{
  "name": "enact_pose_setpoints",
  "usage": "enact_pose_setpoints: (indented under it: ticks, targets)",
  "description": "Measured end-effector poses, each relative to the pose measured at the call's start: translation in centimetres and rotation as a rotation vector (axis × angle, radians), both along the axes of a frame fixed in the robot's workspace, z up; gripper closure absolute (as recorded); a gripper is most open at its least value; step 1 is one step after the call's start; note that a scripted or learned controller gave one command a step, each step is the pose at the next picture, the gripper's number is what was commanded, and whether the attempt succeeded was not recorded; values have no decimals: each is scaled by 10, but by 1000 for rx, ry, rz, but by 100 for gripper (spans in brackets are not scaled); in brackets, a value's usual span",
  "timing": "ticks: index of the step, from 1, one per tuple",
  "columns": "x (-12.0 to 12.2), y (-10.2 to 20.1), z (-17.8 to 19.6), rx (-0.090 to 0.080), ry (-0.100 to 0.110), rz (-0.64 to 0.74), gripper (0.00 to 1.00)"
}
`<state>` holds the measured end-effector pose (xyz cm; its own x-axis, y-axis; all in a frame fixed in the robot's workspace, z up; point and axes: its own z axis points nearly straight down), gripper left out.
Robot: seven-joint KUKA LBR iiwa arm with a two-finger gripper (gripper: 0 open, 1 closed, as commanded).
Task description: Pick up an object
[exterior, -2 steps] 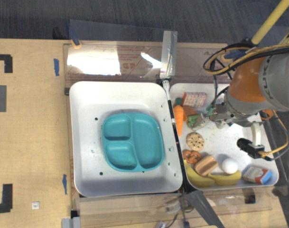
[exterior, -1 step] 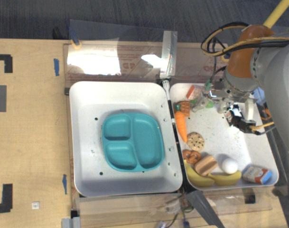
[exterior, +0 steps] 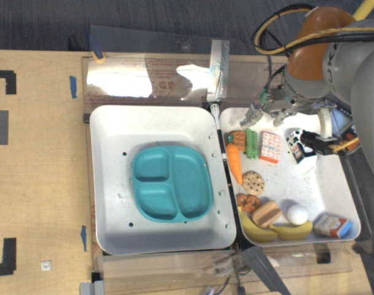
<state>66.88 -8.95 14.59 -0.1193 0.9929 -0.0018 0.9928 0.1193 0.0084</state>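
Note:
My gripper [exterior: 271, 111] hangs over the back edge of the right bin [exterior: 331, 192], fingers apart with nothing between them. Just in front of it lie a green block [exterior: 252, 144], a red-and-white box [exterior: 270, 147] and an orange carrot [exterior: 234, 162]. Farther forward are a cookie [exterior: 253, 181], a hot dog bun [exterior: 266, 214], a white egg [exterior: 296, 214], a banana [exterior: 276, 231] and a small can [exterior: 334, 225]. A small black-and-white item [exterior: 296, 144] lies to the right of the box.
The left bin [exterior: 107, 134] holds a teal divided plate [exterior: 172, 182]. The wall between the two bins [exterior: 222, 165] runs right beside the carrot. The arm [exterior: 334, 54] comes in from the upper right, above the right bin's back corner.

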Motion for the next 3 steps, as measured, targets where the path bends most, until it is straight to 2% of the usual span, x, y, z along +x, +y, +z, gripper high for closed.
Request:
enact_pose_setpoints:
  ticks: [1, 2, 3]
  targets:
    - [-4, -21, -47, -2, -12, 132, 0]
    - [-3, -20, -36, -3, -14, 135, 100]
    - [-29, 25, 41, 1, 2, -160, 100]
